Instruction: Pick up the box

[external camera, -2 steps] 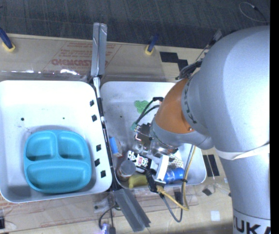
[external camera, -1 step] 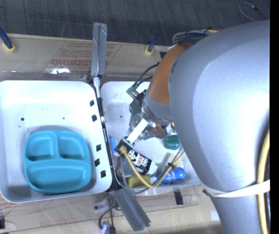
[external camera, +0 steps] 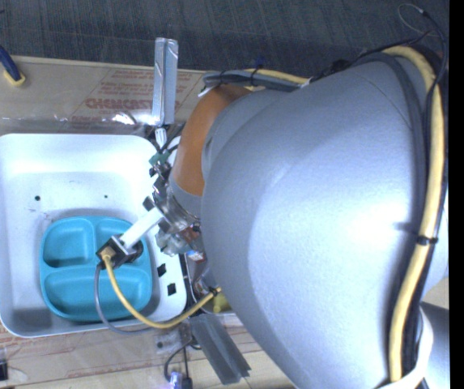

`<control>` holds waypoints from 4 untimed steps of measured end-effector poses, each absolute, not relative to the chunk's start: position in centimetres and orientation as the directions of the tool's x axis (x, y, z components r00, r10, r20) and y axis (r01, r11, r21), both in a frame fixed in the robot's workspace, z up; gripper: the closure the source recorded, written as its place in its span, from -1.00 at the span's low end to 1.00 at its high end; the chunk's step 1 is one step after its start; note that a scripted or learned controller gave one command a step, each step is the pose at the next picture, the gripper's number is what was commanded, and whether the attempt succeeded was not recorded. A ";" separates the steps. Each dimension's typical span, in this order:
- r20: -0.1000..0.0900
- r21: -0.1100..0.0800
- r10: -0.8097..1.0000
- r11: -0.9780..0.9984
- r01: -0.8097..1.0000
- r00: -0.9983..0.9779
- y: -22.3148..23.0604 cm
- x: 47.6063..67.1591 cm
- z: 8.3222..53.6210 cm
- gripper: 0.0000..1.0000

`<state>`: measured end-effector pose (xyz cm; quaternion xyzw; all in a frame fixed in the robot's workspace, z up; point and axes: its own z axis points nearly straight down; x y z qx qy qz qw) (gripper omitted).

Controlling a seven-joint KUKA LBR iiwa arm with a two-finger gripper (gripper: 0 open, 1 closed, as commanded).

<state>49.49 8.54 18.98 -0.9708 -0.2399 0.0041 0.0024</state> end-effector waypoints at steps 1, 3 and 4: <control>-0.005 -0.001 0.204 -0.979 0.204 0.979 15.0 50.2 13.1 1.00; 0.011 0.006 0.196 -0.981 0.196 0.981 17.9 52.2 10.1 1.00; -0.004 -0.004 0.210 -0.978 0.210 0.978 11.0 53.4 18.7 1.00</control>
